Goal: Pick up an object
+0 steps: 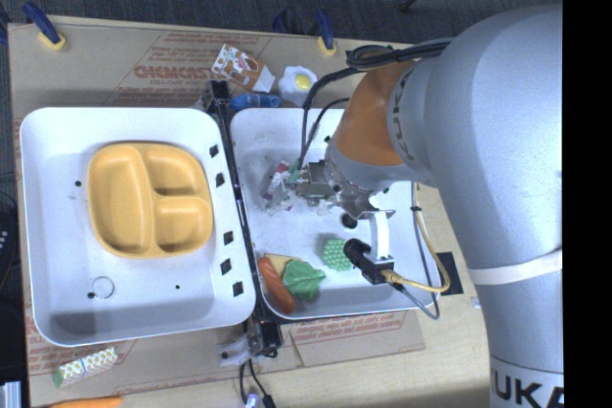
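Inside the right bin (251, 140), upper middle of its floor: one small object, red, white and green (278, 183), partly blurred, kind not determinable. It lies just left of the gripper (308, 182), close to it or touching; contact cannot be judged.

Gripper: metal-grey, low over the right bin floor, pointing toward the small object. Whether it is open or closed cannot be told, and nothing can be confirmed as held.

Arm (478, 139): large grey body entering from the right, orange band (373, 119) above the wrist, black cables looping over the band. A black fitting with a yellow cable (421, 284) hangs below the wrist over the bin's near right corner.

Other contents, right bin:
- green knobbly piece (335, 253), lower middle, just left of the black fitting;
- green leaf-shaped item (303, 279) lying over an orange-red item (273, 280), near left corner, with a pale yellow piece at their upper edge.

Left bin (38, 205): yellow divided tray (150, 198), three compartments, sitting in the upper middle of the floor.

Bench (163, 62), cardboard-covered, beyond the bins: small printed carton (234, 64), blue object (253, 100), white and yellow item (297, 81), grouped near the gap between the bins. Blue clamps on the far edge, one at left (43, 24), one at centre (323, 31). Near left corner, in front of the left bin: patterned wrapped strip (86, 365).
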### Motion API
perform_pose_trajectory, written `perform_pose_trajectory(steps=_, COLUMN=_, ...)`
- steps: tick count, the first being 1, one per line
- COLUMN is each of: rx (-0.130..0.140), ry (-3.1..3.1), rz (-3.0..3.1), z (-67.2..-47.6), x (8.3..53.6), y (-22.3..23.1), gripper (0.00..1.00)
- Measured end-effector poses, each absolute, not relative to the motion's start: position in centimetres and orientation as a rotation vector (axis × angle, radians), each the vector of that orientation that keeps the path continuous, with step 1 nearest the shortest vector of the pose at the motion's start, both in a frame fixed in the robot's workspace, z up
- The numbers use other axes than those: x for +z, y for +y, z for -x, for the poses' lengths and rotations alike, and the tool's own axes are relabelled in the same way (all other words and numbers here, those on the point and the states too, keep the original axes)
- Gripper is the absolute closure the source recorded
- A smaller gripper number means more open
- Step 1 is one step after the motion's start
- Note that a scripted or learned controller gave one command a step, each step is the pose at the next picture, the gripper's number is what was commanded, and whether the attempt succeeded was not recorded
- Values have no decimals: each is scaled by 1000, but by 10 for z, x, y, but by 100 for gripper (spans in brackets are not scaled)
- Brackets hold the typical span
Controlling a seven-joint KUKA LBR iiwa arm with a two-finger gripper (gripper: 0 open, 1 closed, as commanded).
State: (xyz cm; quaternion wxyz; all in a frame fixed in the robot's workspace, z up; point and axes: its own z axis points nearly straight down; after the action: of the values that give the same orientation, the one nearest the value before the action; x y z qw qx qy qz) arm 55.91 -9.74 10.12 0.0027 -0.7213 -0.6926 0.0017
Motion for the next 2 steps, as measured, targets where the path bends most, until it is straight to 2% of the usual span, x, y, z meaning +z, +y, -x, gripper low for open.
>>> perform_pose_trajectory(steps=1, rx=4, ry=-2115, rz=2319, z=-604, x=91, y=-93, gripper=0)
perform_pose_trajectory(steps=2, rx=5, ry=-2120, rz=2310, z=-604, x=101, y=-93, gripper=100)
